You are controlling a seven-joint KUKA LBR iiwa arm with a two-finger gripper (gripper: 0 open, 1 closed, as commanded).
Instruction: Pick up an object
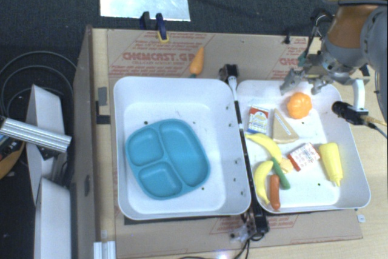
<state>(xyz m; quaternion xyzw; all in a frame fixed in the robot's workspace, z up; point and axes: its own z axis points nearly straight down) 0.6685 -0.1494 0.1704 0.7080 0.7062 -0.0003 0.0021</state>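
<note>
Camera view: the orange [299, 105], round toy fruit, sits at the far end of the right bin [357, 182], closest thing to the gripper [305, 79] and so the likely pick. Judged light, hard-shelled, smooth; it would roll or squirt out if pinched off-centre, so take it across its widest middle from straight above. Gripper hangs just beyond the orange at the bin's far rim, nothing between its fingers; whether it is spread or closed I cannot tell from this slant. Near the orange: a small carton [258, 119] to its left, a pale wedge [282, 128] just beside it. Nearer: two bananas [267, 161], a red-labelled packet [303, 156], a yellow corn cob [331, 161]. Left bin [133, 94] holds a blue divided tray [167, 158]. Both bins rest on the desk [254, 48].
</note>
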